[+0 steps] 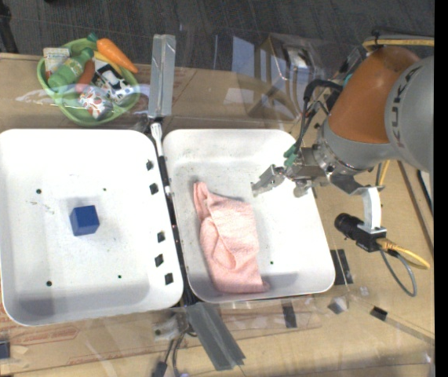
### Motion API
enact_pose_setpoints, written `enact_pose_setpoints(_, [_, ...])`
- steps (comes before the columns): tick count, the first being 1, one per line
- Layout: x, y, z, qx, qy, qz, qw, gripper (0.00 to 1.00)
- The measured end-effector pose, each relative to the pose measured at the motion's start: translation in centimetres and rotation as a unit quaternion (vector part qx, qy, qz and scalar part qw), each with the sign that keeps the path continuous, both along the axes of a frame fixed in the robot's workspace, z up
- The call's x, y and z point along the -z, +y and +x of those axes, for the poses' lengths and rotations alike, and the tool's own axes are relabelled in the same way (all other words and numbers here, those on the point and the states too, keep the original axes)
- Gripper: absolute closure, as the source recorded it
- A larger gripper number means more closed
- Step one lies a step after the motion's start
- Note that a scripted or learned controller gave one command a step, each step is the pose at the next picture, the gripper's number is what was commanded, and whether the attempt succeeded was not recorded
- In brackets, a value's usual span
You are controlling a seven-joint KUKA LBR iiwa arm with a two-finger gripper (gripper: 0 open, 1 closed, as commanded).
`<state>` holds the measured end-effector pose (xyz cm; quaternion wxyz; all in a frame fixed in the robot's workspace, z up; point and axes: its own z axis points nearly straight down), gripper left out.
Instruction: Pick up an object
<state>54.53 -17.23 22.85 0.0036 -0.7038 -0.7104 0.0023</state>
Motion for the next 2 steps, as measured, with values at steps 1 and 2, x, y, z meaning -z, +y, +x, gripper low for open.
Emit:
enact_pose_setpoints(1, [9.6, 5.8, -1.8, 0.016, 0.001, -0.0002, 0.9999, 0.00])
enact_pose_setpoints(2, [13.6, 7.6, 0.8, -0.012, -0.003, -0.0005, 0.9999, 0.00])
